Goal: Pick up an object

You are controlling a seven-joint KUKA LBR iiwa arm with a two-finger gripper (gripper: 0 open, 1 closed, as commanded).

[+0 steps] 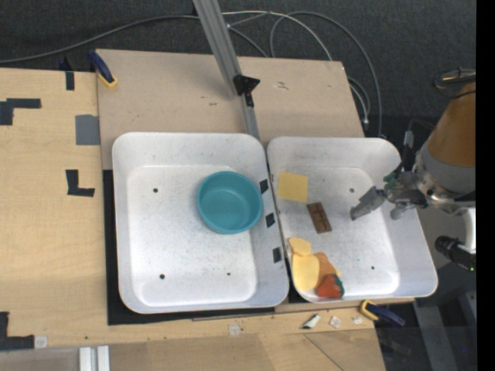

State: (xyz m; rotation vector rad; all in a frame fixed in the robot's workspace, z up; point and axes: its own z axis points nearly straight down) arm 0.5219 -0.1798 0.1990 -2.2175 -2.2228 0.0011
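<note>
Candidates are sitting in both bins. Left bin [139, 284] is holding a teal bowl [229, 201]: round, smooth plastic look, upright, open side up, right of centre near the divider.

Right bin [418, 277] is holding the rest:
- pale yellow square piece [292, 185], flat, matte, lying at the upper left
- small brown rectangular block [318, 217], ridged like a chocolate bar, lying just below-right of the square, apart from it
- cluster at the lower left corner: yellow rounded pieces [304, 263] touching an orange-red lump [330, 286]; exact shapes are too small to tell

Gripper [379, 201] is hanging over the right side of the right bin, arm coming in from the right. One grey finger [366, 205] is angling down-left; fingers are looking spread with nothing between them. It is sitting well right of the brown block, not touching any item.

Both bins are white, shallow, rounded corners, speckled floors.
</note>
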